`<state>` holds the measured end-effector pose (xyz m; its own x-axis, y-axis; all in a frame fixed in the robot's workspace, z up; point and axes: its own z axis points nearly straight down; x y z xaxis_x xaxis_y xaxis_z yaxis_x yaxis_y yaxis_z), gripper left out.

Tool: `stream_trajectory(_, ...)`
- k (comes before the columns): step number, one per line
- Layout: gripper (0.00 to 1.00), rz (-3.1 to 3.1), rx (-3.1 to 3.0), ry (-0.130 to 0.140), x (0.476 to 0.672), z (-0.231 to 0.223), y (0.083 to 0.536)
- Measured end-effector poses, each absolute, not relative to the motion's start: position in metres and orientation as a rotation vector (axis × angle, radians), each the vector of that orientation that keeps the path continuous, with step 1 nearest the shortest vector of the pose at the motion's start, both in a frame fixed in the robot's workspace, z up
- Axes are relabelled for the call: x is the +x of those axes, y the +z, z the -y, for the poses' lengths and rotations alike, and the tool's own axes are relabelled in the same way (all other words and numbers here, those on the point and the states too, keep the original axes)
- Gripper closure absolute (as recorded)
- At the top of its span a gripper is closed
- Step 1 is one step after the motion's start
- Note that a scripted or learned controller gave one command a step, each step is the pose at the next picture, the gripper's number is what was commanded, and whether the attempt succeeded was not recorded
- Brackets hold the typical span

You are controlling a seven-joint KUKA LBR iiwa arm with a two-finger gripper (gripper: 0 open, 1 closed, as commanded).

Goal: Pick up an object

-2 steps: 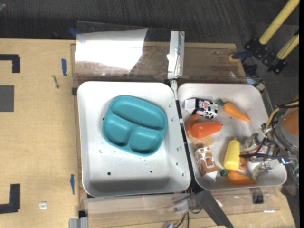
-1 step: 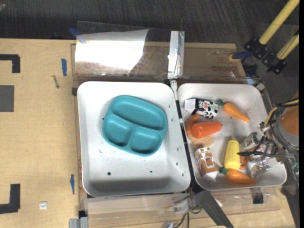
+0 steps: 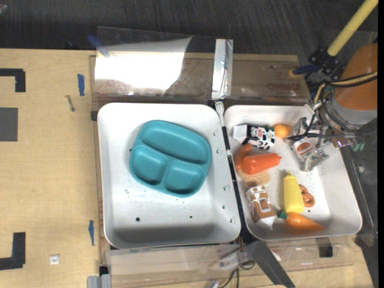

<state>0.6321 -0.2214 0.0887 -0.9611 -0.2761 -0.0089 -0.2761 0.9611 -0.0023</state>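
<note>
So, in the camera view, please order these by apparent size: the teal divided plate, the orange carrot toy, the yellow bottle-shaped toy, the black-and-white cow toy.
1. Teal divided plastic plate, clearly largest.
2. Orange carrot toy.
3. Yellow bottle-shaped toy, close to the carrot; this order is uncertain.
4. Black-and-white cow toy, smallest.

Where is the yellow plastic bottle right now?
The yellow plastic bottle lies in the right white bin, toward its front, between the small brown-and-white carton and the bin's right wall, just above an orange toy carrot.
</note>
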Motion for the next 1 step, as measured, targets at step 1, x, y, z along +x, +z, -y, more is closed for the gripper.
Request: stream_trajectory(1, 0.0, -3.107, -0.391, -0.002, 0.5572, 0.1845, 0.0888)
